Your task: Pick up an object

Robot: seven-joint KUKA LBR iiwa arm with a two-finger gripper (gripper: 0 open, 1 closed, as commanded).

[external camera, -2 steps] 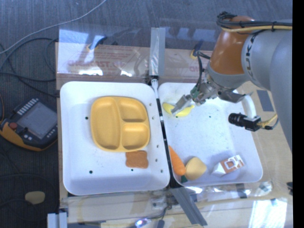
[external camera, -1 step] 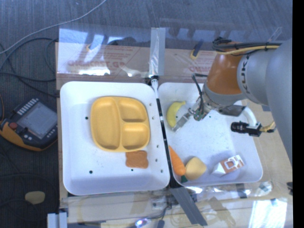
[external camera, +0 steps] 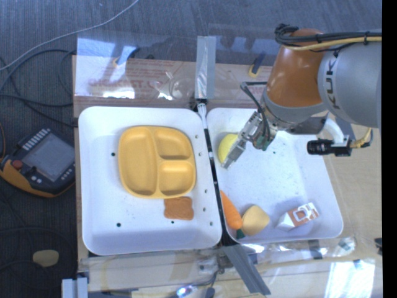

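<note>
Camera view: gripper (external camera: 239,146) sits in the right bin (external camera: 322,185), fingers apart, nothing between them. Target candidate, one yellow lemon (external camera: 227,144), is touching the finger on its far-left side, against the bin divider. Toward the near wall from the gripper: one carrot (external camera: 231,211), one yellow fruit (external camera: 254,219), one small carton (external camera: 300,215). Left bin (external camera: 93,228), well left of the gripper: one yellow divided plate (external camera: 156,161), one toast slice (external camera: 178,208).

- The bench (external camera: 360,166) carries two shallow white bins, touching side by side.
- The right bin (external camera: 298,185) lies directly under my pincer (external camera: 239,146).
- The left bin (external camera: 105,228) sits just left of my pincer, past the shared rim.
- Clear plastic sheeting (external camera: 155,82) lies beyond my pincer, behind both bins.
</note>
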